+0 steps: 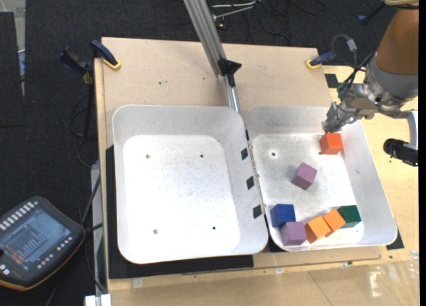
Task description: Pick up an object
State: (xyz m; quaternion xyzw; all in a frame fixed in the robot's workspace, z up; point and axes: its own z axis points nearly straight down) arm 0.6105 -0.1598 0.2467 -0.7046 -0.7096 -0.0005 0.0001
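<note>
**Hovering over the orange-red cube, right bin, far side**

Reaching in from the right, gripper (333, 125) sits just above and touching or nearly touching the orange-red cube (331, 143). Grip state: can't tell from this angle, the tool body hides it. Cube looks to rest on the bin floor, so don't count it as held.

How to do the step well, my read:
- You want the tool centred over the cube before closing. It appears offset toward the cube's far edge, so a pinch now could clip a corner and shove it.
- Cube is well apart from its neighbours and near the far-right wall of the right bin (373, 185). Approach straight down; watch the wall side.
- Lift slow, then check the cube rises w/ the tool.

Other picks if this try fails: purple cube (304, 175) alone mid-bin, easy access. Near-edge cluster is harder: blue cube (282, 215), 2nd purple block (294, 233), orange block (319, 226), orange cube (334, 219) and green cube (349, 215) sit packed, several touching.

Surface and room:
- 2 shallow white bins side by side, speckled; left bin (133, 165).
- Bench top (173, 72) is pale board, yellow-handled clamps at far corners.
- Slanted metal pole (203, 18) crosses the far side.
- Teach pendant (33, 241) on dark floor, near left. Cables at back.
</note>
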